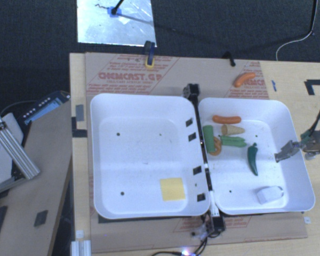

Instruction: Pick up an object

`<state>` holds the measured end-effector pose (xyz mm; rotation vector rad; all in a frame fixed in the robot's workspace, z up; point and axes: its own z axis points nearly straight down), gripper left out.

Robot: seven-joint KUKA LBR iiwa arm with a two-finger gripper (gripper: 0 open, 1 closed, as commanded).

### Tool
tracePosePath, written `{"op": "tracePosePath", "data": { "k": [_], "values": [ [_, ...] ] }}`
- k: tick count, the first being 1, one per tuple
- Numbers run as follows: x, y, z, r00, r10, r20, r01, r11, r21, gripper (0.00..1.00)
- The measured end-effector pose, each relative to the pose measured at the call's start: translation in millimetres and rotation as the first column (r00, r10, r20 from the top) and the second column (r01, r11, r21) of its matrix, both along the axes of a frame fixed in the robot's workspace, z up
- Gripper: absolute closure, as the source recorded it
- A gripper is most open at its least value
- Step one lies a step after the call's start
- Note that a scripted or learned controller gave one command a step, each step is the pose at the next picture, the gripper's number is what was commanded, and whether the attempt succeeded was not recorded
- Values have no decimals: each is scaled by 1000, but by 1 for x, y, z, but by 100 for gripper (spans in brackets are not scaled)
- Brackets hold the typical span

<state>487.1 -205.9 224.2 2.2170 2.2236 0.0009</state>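
Observation:
My gripper (286, 152) reaches in from the right, over the right edge of the right bin (240, 177), with nothing visibly held. Left of it lies a dark green chili (253, 159). Further left is a cluster: an orange sausage (226, 119), a tan cone (233, 129), a light green pod (233, 141), an upright green piece (208, 136) and a small orange piece (216, 149). A white block (269, 194) rests near the bin's front right corner. In the left bin (138, 143) a flat yellow square (172, 189) lies near the front.
Another orange sausage (244, 79) lies on the board behind the right bin. A yellow and blue clamp (149, 55) stands at the board's back edge. Black clips (198, 170) line the seam between the bins.

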Motion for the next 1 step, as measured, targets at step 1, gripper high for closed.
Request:
{"op": "tracePosePath", "data": {
  "k": [1],
  "values": [
    [53, 3, -144, 1000, 3, -3, -3, 1000, 6, 0]
  ]
}}
